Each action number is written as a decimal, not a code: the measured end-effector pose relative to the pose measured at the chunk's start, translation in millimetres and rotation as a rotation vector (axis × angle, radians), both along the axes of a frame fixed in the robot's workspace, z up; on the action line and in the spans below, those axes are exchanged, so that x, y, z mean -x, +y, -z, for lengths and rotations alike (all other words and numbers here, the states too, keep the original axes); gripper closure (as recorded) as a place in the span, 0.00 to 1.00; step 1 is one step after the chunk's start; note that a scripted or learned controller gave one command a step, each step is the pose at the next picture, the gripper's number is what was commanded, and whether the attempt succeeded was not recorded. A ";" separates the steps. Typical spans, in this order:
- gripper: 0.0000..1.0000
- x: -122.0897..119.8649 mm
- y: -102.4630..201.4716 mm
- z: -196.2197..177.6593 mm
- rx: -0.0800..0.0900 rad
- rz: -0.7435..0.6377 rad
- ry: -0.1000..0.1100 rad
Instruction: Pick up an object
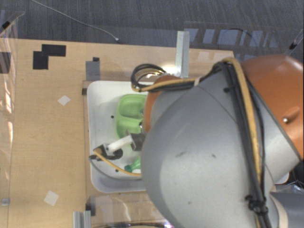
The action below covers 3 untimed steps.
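Two green items are on view in the shallow white bin (97, 109), left of centre in the frame. The larger is a pale green moulded plastic piece (129, 112) with rounded, cupped lobes. It lies in the upper middle of the bin's visible floor, and its right edge passes under the grey arm (204, 165). The smaller is a darker green plastic fragment (135, 166) near the bin's lower edge, partly covered by the arm.

The two-finger gripper (137, 140) sits low in the bin, just below the pale green piece and close against it. We cannot tell whether it touches. The arm's bulk hides the jaws, so we cannot tell whether they stand apart or together, and we record nothing as held.

We judge the pale green piece to be light, hollow and fairly stiff, with a smooth skin that is likely to be slippery. Its rounded lobes offer poor purchase. The thin upstanding wall between the two hollows looks the soundest place to take hold. So light an item may skate on the smooth bin floor, or pivot if taken off-centre. The darker fragment is too obscured for us to assess.
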<state>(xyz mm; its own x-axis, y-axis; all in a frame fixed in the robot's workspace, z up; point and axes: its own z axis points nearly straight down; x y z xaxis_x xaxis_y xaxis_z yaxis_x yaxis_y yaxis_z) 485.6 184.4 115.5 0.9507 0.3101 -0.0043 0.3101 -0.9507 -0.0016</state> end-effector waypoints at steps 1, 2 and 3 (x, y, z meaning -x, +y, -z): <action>1.00 -18.7 15.3 -66.3 -0.004 0.111 -0.008; 1.00 -0.4 52.8 -73.1 -0.003 0.086 -0.005; 1.00 -2.6 49.0 -227.5 -0.009 -0.021 -0.016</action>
<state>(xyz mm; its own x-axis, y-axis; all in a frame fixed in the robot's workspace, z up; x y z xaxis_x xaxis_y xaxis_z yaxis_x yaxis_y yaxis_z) 488.2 233.4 343.0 0.9438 0.3304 0.0132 0.3305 -0.9438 -0.0049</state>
